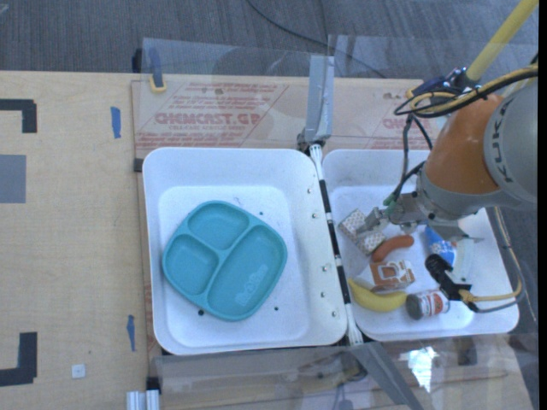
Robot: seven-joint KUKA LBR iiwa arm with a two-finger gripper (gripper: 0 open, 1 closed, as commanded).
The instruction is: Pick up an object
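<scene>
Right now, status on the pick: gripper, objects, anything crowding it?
Gripper low in right bin, nothing seen held. Sausage, banana, bottle lie close together. Teal tray alone in left bin.

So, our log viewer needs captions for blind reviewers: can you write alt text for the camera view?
A grey and orange robot arm reaches from the right, its end effector low over the right bin, which holds a toy sausage, banana, small bottle and other small items. The left bin holds a teal divided plate.
</scene>
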